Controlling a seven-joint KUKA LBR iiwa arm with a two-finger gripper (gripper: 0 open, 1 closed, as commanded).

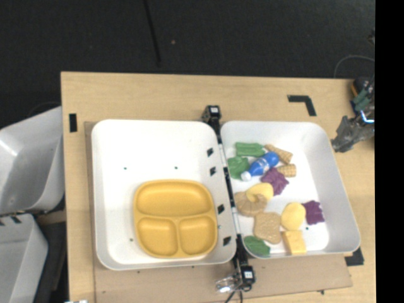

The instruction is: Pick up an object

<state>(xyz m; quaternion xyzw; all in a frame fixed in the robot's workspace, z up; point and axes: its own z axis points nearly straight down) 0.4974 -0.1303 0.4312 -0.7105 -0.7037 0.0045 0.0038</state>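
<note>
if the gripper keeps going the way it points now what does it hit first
Probably the right bin's near rim. The gripper sits just outside that bin's upper right corner, seemingly angled toward it, though height and exact heading are unclear.

No readable text, labels, brands or numbers anywhere. The tabletop carries only plain black corner marks, no lettering. Both white bins, the left bin and the right bin, are unmarked. The yellow divided tray is blank. Items in the right bin too small to show print.
</note>
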